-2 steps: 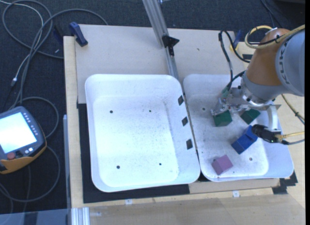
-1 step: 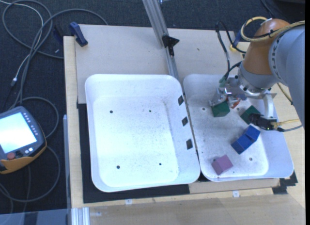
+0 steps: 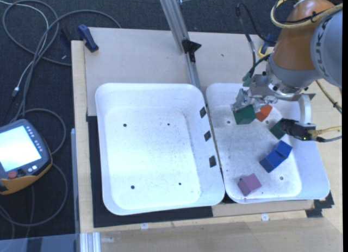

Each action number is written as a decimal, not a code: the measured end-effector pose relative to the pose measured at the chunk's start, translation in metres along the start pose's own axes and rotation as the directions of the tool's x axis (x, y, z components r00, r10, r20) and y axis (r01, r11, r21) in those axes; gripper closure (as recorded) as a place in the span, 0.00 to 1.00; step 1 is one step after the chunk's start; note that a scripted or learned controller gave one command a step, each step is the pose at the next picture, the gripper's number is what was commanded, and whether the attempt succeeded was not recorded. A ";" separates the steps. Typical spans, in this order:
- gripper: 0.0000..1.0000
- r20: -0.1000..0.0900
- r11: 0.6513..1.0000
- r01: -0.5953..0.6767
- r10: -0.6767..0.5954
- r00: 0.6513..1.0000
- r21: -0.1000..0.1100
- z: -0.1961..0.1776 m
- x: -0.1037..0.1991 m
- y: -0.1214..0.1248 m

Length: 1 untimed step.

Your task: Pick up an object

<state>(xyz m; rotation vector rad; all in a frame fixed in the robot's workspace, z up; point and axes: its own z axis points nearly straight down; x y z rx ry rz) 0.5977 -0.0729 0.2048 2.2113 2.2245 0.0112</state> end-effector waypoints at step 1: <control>1.00 -0.001 1.000 0.001 -0.001 1.000 0.005 -0.020 0.049 -0.011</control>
